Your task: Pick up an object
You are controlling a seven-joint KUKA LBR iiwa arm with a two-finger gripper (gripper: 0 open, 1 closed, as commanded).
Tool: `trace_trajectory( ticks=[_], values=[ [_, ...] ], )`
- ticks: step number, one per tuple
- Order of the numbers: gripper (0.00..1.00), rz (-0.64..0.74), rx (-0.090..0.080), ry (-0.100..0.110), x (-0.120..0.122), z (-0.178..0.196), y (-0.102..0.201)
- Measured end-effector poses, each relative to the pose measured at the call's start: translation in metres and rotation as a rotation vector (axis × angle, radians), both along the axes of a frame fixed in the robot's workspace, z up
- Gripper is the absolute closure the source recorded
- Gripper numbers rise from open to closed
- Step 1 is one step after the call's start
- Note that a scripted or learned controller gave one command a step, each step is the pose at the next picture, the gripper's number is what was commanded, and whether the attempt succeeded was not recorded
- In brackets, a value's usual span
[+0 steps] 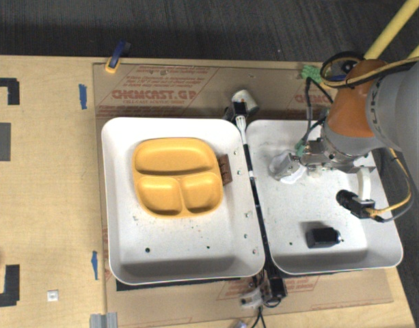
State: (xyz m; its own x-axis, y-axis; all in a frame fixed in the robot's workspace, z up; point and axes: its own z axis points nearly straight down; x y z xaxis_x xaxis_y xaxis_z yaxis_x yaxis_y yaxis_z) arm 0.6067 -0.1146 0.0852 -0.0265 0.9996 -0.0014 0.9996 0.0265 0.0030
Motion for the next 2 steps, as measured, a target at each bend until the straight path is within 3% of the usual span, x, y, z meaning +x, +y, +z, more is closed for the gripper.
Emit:
trace_trajectory(
  ticks=[1, 2],
  values=[
    [0.0, 0.03, 0.002, 0.004, -0.0096, 0.0, 0.0212],
    [0.0, 0.03, 0.002, 0.004, -0.0096, 0.0, 0.0212]
  ],
)
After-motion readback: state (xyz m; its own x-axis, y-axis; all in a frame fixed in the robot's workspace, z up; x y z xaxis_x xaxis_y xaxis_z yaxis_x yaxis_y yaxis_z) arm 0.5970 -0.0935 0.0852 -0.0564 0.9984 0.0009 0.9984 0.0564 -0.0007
